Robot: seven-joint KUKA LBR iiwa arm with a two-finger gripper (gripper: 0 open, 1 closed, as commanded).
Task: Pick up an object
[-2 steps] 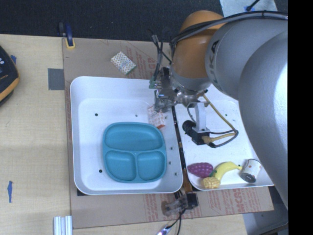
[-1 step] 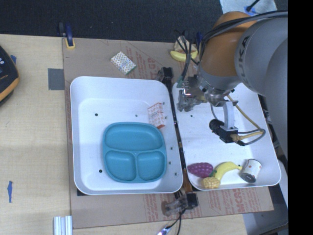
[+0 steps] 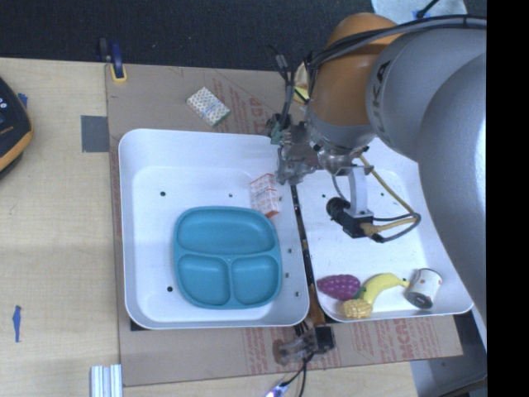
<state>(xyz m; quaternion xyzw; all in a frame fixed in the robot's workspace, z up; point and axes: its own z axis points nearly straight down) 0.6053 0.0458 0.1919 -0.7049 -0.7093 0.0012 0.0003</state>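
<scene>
Right bin (image 3: pixel 388 213), near edge: one purple fruit (image 3: pixel 339 286), one corn cob (image 3: pixel 357 308), one banana (image 3: pixel 382 287), one small grey can (image 3: pixel 424 288) in the near right corner; the middle of its floor is open. Left bin (image 3: pixel 140 222): one blue three-compartment plate (image 3: pixel 227 256) toward the near edge, one small red-and-white carton (image 3: pixel 265 194) beside the right wall, left half free. Gripper (image 3: pixel 291 169) sits at the far end of the divide between bins, close to the carton; can't tell its finger state; one patterned packet (image 3: pixel 207 105) lies on the tabletop beyond the left bin.
</scene>
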